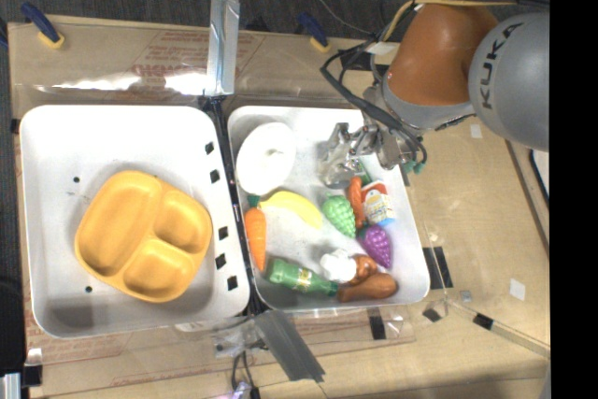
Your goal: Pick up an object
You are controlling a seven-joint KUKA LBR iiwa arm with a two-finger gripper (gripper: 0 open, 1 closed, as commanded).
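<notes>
so the grey kuka arm with the orange band (439, 51) comes in from the right and its metal two-finger gripper (344, 154) is down inside the right-hand shallow white bin (411, 243), near that bin's upper middle. honestly can't tell whether the jaws are apart or together, it's just a shiny blur from this angle, and nothing is visibly between them. the gripper sits just beside the round white plastic lid-like disc (266, 157) and just above the pile of toy food: a yellow plastic banana (291, 206), a green bumpy plastic corn-like piece (340, 215), an orange plastic carrot (255, 236) along the bin's left wall, a purple plastic grape bunch (377, 245), a small red and white carton-like toy (376, 201), a green plastic bottle (297, 277) lying flat, and a brown sausage-shaped toy (370, 287) at the lower right corner. the left-hand white bin (47, 145) holds a yellow plastic divided tray (142, 234), sitting a bit tilted.
</notes>
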